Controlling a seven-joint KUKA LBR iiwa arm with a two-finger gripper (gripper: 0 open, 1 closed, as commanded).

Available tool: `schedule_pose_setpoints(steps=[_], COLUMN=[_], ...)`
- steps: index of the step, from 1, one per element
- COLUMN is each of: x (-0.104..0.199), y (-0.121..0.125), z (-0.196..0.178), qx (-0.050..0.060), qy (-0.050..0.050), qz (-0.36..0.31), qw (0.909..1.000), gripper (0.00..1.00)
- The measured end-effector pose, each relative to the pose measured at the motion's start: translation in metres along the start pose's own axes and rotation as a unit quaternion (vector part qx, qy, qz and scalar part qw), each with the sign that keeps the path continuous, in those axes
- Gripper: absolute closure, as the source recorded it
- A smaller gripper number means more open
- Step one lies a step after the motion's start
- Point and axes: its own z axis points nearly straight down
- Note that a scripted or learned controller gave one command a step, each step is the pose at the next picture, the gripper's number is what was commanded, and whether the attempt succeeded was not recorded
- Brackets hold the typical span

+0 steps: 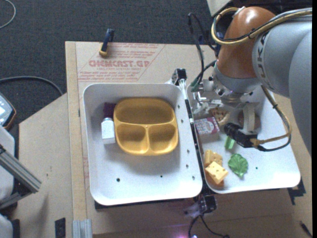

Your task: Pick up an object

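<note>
Two white bins, the left bin (94, 148) and the right bin (277, 172), sit side by side. One yellow divided tray (146, 125) and one small white bottle (108, 130) occupy the left; two cheese wedges (216, 171), two green pieces (238, 164) and one pink packet (206, 127) the right.

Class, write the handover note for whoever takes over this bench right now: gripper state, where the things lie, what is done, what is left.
Gripper: low over the far end of the right bin, largely hidden by the wrist; nothing seen held.
Right bin: pink packet beside the divider, green piece, green leaf toy, cheese wedges near the front.
Left bin: yellow divided tray, small white bottle on its left.
Done: arm positioned in the right bin.
Left: grasp one object and lift it.
</note>
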Motion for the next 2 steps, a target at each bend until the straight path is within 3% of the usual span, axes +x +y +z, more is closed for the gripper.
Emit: schedule_pose_setpoints(steps=[1,2], x=[0.033,0.029], y=[0.022,0.020], z=[-0.002,-0.022], qx=[0.000,0.000], qy=[0.000,-0.001], qz=[0.001,0.002], qw=[1.0000,1.0000], gripper=[1.00,1.00])
